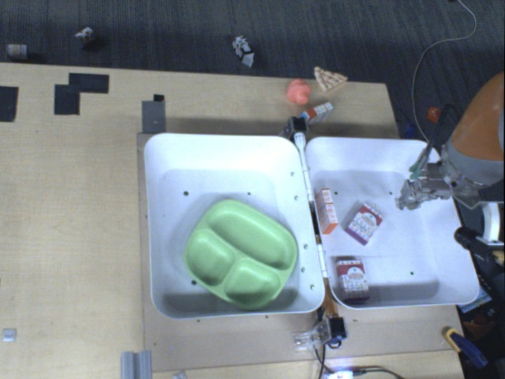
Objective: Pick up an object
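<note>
In the right bin (394, 160), three small red-and-white packets: one orange carton (327, 211) by the left wall, a box (364, 223) mid-floor, another box (352, 277) near the front. Gripper (412, 198) hovers apart; its state cannot be told.

Arm (483, 144) at right edge: rounded grey casing, broad orange band above wrist. Gripper (412, 196): small silver-grey metal assy w/ thin pale fingers, too blurred for screws or markings. Black bracket/block below wrist, white patch on it. Thin dark cable loops above arm, small orange fitting nr it.
</note>
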Robot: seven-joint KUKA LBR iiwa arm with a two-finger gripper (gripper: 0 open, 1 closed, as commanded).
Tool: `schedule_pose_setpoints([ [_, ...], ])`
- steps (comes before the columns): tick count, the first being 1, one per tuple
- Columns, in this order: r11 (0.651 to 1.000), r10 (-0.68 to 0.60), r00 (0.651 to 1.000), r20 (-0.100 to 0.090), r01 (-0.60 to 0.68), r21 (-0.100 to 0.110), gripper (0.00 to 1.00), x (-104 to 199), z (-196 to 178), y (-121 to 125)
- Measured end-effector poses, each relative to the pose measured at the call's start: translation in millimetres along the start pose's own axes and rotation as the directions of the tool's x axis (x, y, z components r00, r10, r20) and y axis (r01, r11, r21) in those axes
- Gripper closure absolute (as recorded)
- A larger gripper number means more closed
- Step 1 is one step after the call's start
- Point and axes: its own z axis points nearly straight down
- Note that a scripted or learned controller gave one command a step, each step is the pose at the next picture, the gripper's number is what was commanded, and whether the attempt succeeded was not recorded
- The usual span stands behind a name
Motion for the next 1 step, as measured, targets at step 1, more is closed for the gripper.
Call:
schedule_pose_setpoints([
  [1, 1.0, -0.002, 1.0, -0.001, 0.002, 0.001, 0.0, 0.7, 0.4, -0.1],
])
